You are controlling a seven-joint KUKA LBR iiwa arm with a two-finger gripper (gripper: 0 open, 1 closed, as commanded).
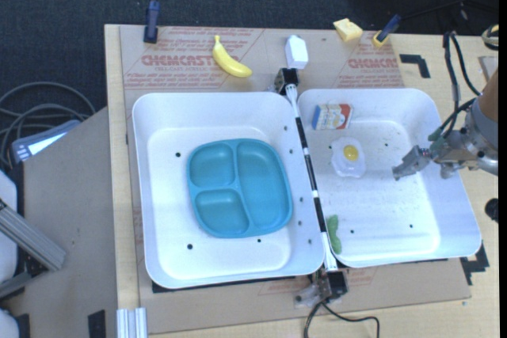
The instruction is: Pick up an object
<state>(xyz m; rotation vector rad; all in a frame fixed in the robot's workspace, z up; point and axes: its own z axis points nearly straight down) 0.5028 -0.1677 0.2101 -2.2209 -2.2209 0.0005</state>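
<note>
A: Where is the gripper (405, 167) right now?

B: Low over the right white bin (412, 245), toward its right side, with nothing visibly between its fingers; whether they stand wide or narrow I cannot tell, they are too small and blurred.

A: What is the nearest candidate?

B: The small pale round object with a yellow centre (348, 157), lying on the bin floor left of the gripper, apart from it. Just beyond, at the far wall, sits a small red, white and blue carton (330, 117), and a green soft-looking piece (333, 233) lies at the near left edge.

A: How would the round one handle?

B: Light, I judge, and probably smooth, so it could slip; a hold across its middle looks safest. The teal divided plastic plate (238, 187) in the left bin looks stiff but too broad to pinch, except by its rim
</note>
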